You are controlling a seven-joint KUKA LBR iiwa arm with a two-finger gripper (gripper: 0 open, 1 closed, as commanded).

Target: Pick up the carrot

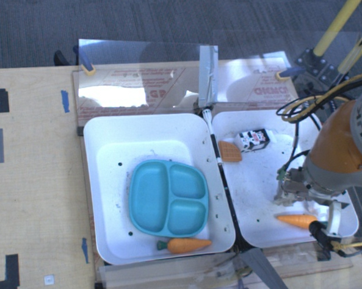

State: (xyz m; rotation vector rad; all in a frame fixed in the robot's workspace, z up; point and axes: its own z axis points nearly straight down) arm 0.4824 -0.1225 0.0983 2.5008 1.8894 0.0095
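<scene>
Pale wood bench [36, 180] carries two shallow white bins side by side, with grey carpet beyond. Nearest the camera, a carrot with a green stub [188, 245] lies in the left bin [101, 145], touching or just short of the near edge of a teal divided plate [168, 196]. Right of the plate, across the wall between the bins, a second carrot [297, 221] lies in the right bin [259, 215], its right end hidden behind the arm. The gripper [292, 190] hangs just beyond that carrot; whether it is apart or closed cannot be told, as the wrist's grey bulk blurs into it. Farther back, right of the plate's far corner, sit a small orange waffle-like piece [230, 151] and a black-and-white object [253, 139] too small to identify.
</scene>
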